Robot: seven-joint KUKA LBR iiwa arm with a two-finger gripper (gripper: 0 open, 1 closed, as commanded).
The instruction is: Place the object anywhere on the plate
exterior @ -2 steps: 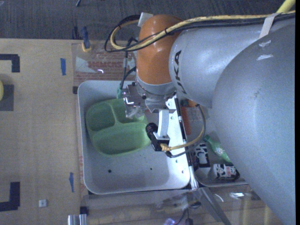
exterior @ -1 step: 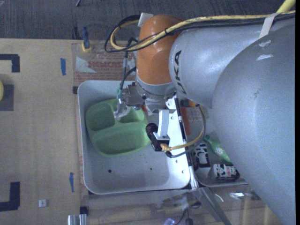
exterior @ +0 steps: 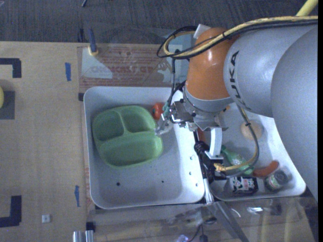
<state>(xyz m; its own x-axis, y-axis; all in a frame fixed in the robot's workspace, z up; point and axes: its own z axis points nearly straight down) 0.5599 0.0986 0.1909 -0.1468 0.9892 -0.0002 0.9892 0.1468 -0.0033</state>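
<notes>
A green plate (exterior: 126, 135) with three compartments lies in the left white bin (exterior: 146, 185), toward its back left. My gripper (exterior: 163, 127) hangs at the plate's right rim, below the arm's orange band. A small red object (exterior: 158, 109) shows just behind the gripper, beside the plate's far right corner. I cannot tell whether it is held or resting on the bin floor. The wrist hides much of the gripper.
The right bin (exterior: 290, 185) holds a green item (exterior: 232, 158), a red-orange sausage-shaped item (exterior: 265, 169), a small can (exterior: 278, 179), a dark packet (exterior: 244, 184) and a pale round item (exterior: 252, 130). The arm's bulk covers the right bin's back.
</notes>
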